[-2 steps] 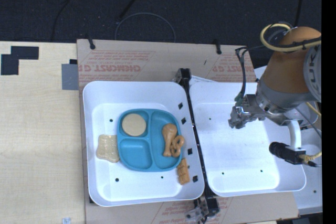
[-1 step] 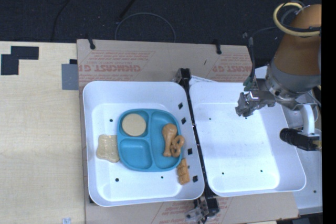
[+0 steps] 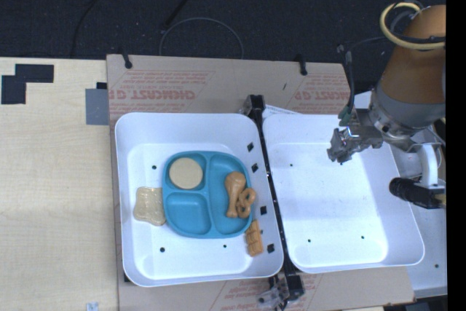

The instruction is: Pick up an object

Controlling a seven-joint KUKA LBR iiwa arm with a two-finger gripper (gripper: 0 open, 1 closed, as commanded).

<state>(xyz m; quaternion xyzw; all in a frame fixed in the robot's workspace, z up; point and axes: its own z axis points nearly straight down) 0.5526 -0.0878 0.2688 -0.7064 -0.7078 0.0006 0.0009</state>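
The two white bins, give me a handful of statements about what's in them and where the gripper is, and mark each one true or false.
1. The blue tray lies in the left bin. True.
2. A round cracker sits in one of the tray's compartments. True.
3. The gripper hangs over the left bin. False: it is over the right bin, near its far edge.
4. The gripper holds a pretzel. False: the pretzel lies on the tray, far from the gripper.
5. A pale piece of food lies beside the tray's left edge, on the bin floor. True.
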